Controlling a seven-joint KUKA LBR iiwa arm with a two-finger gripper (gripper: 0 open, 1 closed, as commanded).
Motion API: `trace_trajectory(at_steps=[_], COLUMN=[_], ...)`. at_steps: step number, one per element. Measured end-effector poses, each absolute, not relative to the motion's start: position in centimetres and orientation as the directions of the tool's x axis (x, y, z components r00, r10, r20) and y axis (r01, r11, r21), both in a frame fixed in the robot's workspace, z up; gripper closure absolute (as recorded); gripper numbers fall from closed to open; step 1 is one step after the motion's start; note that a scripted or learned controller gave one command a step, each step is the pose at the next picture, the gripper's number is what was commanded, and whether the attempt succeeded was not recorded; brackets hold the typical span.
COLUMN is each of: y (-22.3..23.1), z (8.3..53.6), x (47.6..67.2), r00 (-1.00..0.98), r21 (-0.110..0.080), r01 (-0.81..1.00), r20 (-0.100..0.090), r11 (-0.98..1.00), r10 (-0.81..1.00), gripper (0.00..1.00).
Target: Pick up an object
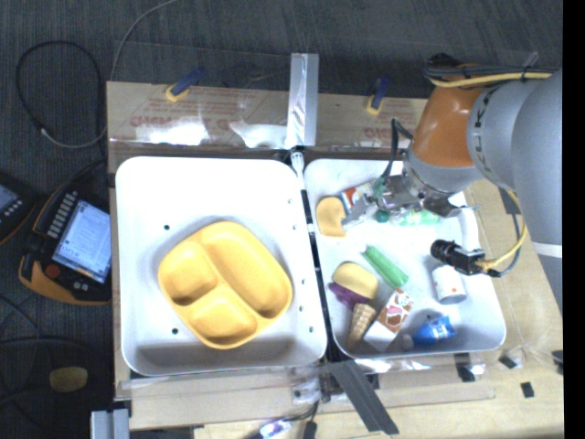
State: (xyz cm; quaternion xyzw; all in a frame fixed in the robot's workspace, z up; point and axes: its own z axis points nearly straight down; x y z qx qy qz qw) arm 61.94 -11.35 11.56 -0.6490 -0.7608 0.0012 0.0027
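No text is legible anywhere (the pendant screen [87,239] is blurred).

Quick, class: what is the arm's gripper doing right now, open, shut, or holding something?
Gripper: low over the right bin's far end, among the toys; its state cannot be told.

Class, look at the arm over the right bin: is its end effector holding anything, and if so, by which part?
It cannot be told: the end effector sits low among the items at the back of the right bin, with no item clearly gripped.
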Motion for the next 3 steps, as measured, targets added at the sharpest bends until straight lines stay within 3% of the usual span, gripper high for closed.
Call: trace_trajectory(at_steps=[1, 2, 3], y=[-11.6, -11.5, -9.7], z=[9.5, 10.1, 11.8], x=[65.5, 65.4, 61.0], r00=[-0.115, -0.118, -0.091], r21=[-0.006, -0.011, -0.005], r01=[0.993, 0.993, 0.996], r20=[-0.002, 0.001, -0.001], r11=[0.115, 0.118, 0.091], r10=[0.993, 0.993, 0.996], gripper=[0.0, 1.0, 1.0])
